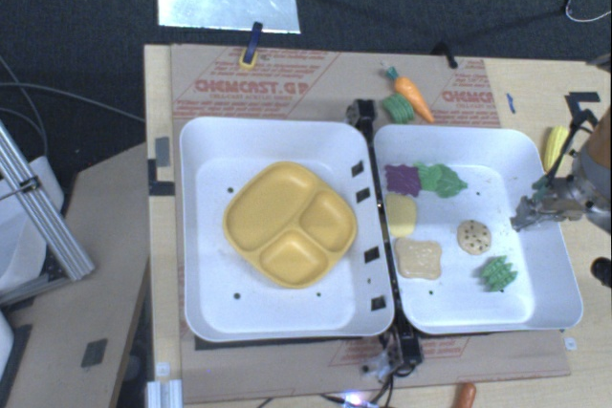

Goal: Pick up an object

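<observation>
The right bin [516, 306] holds several toy foods: a purple grape bunch [402, 178], a green leafy piece [441, 178], a yellow piece [401, 215], a tan bread slice [419, 258], a round cookie [472, 236] and a small green broccoli [497, 273]. My gripper [526, 215] reaches in over the bin's right rim, to the right of the cookie and above the broccoli. It touches none of them, and nothing shows in its grasp.
The left bin [206, 301] holds a yellow divided plate [290, 223]. A toy carrot [413, 94] and a green piece [398, 109] lie on the cardboard behind the bins. A yellow corn cob [556, 147] sits outside the right bin's far right corner.
</observation>
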Robot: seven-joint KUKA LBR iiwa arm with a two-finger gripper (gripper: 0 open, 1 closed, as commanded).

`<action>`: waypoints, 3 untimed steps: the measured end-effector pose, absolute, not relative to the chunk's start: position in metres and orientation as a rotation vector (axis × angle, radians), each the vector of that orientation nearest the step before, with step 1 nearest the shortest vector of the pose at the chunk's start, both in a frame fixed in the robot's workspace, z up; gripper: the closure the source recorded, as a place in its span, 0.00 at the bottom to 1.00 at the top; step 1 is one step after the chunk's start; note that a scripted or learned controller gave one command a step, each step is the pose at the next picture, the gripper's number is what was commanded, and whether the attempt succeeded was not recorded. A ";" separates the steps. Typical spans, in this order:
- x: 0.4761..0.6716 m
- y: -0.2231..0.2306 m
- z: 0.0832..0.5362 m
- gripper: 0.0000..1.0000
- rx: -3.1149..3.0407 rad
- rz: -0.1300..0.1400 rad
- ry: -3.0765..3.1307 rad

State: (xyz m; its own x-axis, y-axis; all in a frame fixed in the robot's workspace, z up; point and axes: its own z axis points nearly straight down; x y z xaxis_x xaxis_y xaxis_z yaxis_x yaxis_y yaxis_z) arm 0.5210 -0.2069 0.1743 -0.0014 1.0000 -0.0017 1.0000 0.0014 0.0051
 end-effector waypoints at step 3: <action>0.553 -0.040 0.326 1.00 2.200 0.019 2.230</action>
